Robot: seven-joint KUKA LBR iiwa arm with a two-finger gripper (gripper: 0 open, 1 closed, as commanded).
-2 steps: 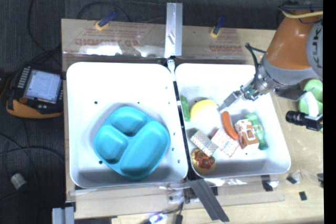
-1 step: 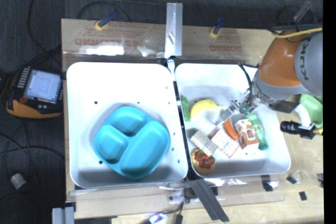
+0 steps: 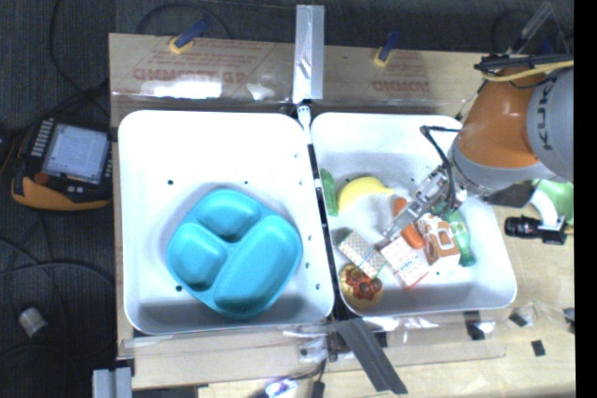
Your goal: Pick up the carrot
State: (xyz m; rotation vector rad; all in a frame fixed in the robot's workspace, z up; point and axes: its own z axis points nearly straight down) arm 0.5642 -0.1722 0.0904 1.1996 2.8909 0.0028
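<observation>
The carrot (image 3: 400, 204) shows as a small orange piece in the middle of the right bin (image 3: 485, 289), just right of a yellow lemon-like fruit (image 3: 362, 193). My gripper (image 3: 417, 208) reaches in from the right and slants down to the left. Its tip sits right against the carrot's right side and covers part of it. The orange-banded wrist (image 3: 499, 130) hangs over the bin's right rim.
Crowded round the carrot are a checkered packet (image 3: 359, 252), a white and red box (image 3: 403, 258), an orange box (image 3: 437, 240), a green item (image 3: 462, 242) and a round dark-red thing (image 3: 362, 284). The left bin (image 3: 149, 154) holds a blue divided dish (image 3: 233, 252).
</observation>
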